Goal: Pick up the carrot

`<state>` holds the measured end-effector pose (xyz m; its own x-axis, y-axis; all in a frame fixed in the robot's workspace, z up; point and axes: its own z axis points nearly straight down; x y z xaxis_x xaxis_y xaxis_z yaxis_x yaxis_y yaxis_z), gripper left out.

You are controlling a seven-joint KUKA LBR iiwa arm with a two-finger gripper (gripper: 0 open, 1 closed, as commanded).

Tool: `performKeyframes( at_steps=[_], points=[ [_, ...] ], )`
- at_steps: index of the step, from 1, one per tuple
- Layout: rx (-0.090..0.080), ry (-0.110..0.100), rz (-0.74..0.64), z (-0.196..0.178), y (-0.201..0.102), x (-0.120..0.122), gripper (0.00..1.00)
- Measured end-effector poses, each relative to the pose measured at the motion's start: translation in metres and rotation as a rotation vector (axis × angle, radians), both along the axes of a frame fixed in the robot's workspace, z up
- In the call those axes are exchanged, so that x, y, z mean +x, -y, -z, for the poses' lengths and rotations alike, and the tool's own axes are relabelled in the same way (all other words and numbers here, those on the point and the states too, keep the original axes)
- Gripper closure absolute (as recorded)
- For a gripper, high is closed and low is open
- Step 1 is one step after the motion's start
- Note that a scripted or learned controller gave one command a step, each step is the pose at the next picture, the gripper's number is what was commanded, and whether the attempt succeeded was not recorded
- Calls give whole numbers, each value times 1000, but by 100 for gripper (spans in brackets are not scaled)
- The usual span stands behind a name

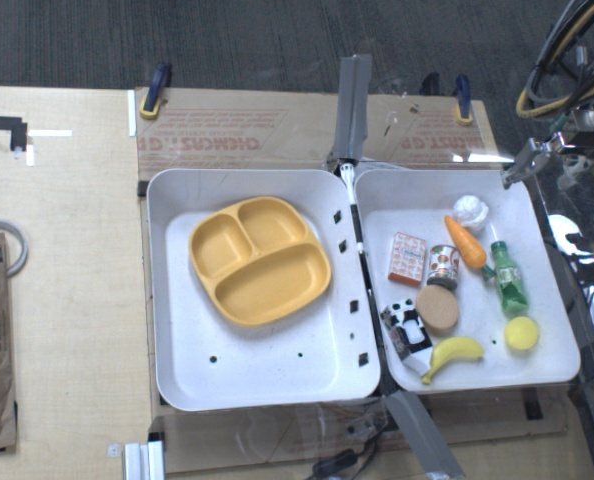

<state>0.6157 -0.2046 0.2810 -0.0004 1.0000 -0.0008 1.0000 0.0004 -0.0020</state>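
— Carrot [466,242], where was it?
— In the right bin [547,363], slanting upper-left to lower-right, between can [443,266] and green bottle [507,278]. Whether the tool was apart or together, I couldn't tell.

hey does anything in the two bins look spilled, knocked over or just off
Nothing looks spilled or broken. The green bottle lies on its side in the right bin, beside the carrot. The yellow plate sits askew in the left bin.
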Motion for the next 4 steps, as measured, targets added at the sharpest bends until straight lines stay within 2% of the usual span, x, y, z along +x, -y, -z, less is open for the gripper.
performKeyframes(
  at_steps=[1, 2, 3, 4],
  points=[
    [13, -1, 117, 186, 6, 28, 0],
    [1, -2, 121, 174, 15, 26, 100],
    [-2, 3, 61, 54, -44, 44, 100],
    [-2, 2, 62, 55, -43, 44, 0]
  ],
)
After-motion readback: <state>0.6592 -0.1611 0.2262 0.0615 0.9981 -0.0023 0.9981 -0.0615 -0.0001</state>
